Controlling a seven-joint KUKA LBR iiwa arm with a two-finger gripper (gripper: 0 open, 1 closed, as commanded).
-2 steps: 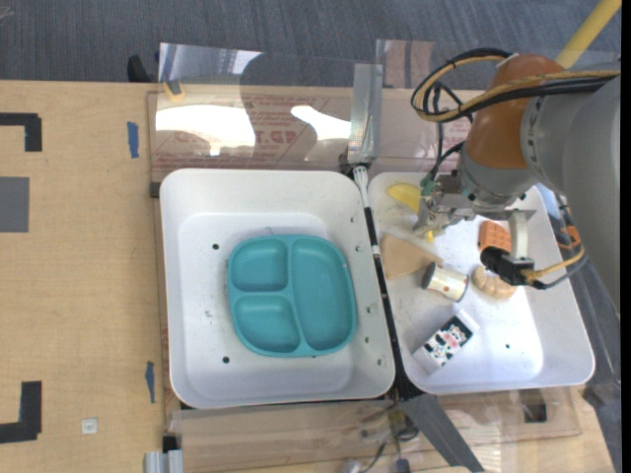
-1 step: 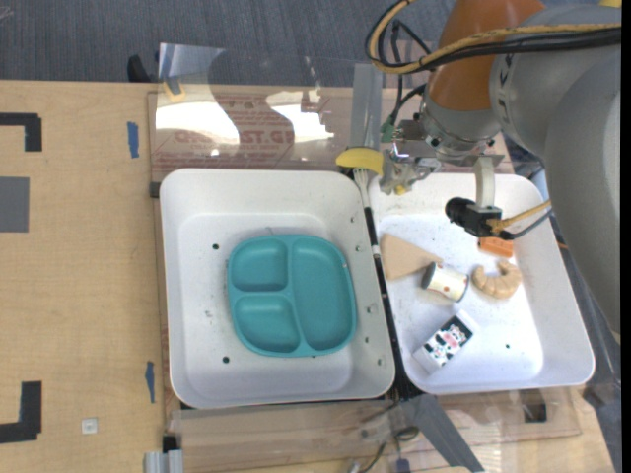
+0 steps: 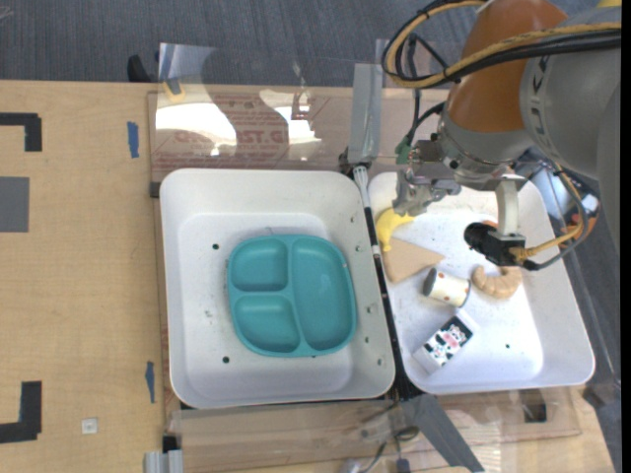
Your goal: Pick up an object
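Brown cardboard bench top (image 3: 79, 264) carries two shallow white plastic bins, the left bin (image 3: 187, 205) and the right bin (image 3: 552, 353). The grey arm with an orange band (image 3: 503, 47) enters from the right. A teal three-compartment plate (image 3: 296, 294) lies in the left bin. The gripper (image 3: 412, 200) hangs at the right bin's far left corner, over a yellow curved piece (image 3: 387, 231) by the left wall. Its upper end is hidden, so its long axis is unclear. Whether the gripper is spread or closed cannot be told. Nearby lie a tan wedge (image 3: 412, 260), a black-and-white small box (image 3: 446, 343) slanting up to the right, and a white-and-tan cylinder (image 3: 446, 286).
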